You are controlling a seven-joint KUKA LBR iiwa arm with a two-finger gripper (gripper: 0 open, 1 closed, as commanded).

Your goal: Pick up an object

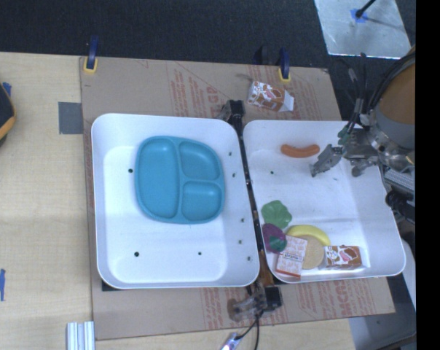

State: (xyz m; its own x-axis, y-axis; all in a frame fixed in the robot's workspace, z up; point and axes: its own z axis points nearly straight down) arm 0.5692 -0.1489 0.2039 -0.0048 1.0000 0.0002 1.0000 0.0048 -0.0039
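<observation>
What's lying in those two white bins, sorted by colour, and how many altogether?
Blue: 1, the divided plate
Orange: 1, the sausage
Green: 1, the leafy toy
Purple: 1, the small toy
Yellow: 1, the banana
Red-and-white packets: 2, and
Total: 7

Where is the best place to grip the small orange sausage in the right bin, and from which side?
Grip the small orange sausage across its narrow middle, coming from above. It lies flat and alone on the right white bin floor, beside the two-finger gripper, so nothing crowds it.

Blue plate (pixel 179 179), white bins (pixel 111 195), orange sausage (pixel 300 150), green toy (pixel 277 213), yellow banana (pixel 312 233)
</observation>
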